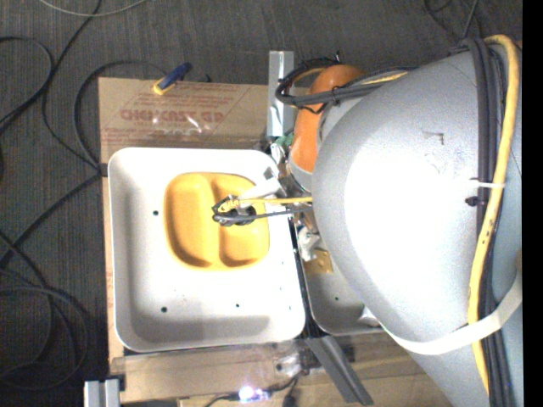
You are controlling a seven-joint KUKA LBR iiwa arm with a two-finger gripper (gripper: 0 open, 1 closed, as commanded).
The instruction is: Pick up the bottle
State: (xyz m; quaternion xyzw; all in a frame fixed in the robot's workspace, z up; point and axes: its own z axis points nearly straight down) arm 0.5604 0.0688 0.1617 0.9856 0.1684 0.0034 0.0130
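Arm: the grey arm [416, 202] fills the right half of the view, its orange band [318, 121] showing at the far side above the wrist, and it covers most of the right bin [339, 312].
Gripper: the gripper [231, 211] reaches leftward over the left bin; its two thin fingers [263, 197] run nearly level and draw close together at the tips, with only a slim gap between them.
Hold: whether anything is pinched between the fingertips, I cannot tell; a small dark shape sits at the tips, too small to make out.
Yellow object: a yellow two-lobed thing [216, 223], rounded and glossy, lies in the far-middle part of the left bin, right under the fingertips; whether this is the bottle cannot be told for sure.
Left bin: the white bin [144, 303] has bare floor to the left of and nearer than the yellow object.
Cardboard: a brown printed sheet [182, 117] lies beyond the left bin, with a blue-and-yellow item [172, 77] at its far edge.
Floor: dark carpet with cables [51, 253] on the left.
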